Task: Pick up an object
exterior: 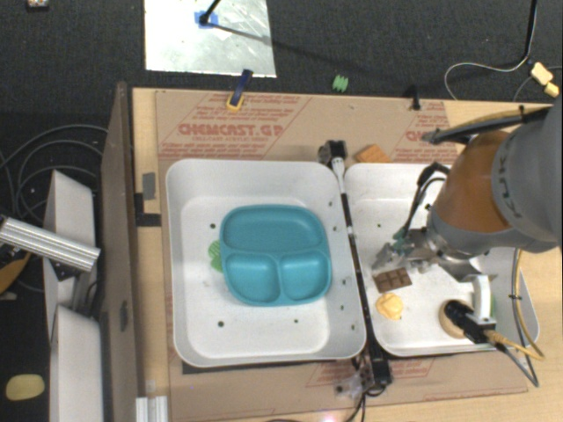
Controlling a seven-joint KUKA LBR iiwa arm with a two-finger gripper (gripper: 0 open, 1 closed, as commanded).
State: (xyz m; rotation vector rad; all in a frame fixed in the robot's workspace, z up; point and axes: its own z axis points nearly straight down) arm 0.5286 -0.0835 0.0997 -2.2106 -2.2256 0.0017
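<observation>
1. On the bench (264,117), a brown bar (393,280) lies by the right bin's (387,192) left wall.
2. The gripper (400,255) hangs close by; we cannot tell its state.
3. Probably light and stiff; we'd grip its long edges.

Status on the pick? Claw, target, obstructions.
Claw low in right bin, over brown block; no hold confirmed. Yellow piece close by that block. Blue tray in left bin, out of the way.

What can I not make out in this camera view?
Camera view:
1. The green thing: mostly hidden by the teal tray.
2. The right bin: its right part covered by the arm.
3. The yellow thing beside the brown block: too small to identify.
</observation>
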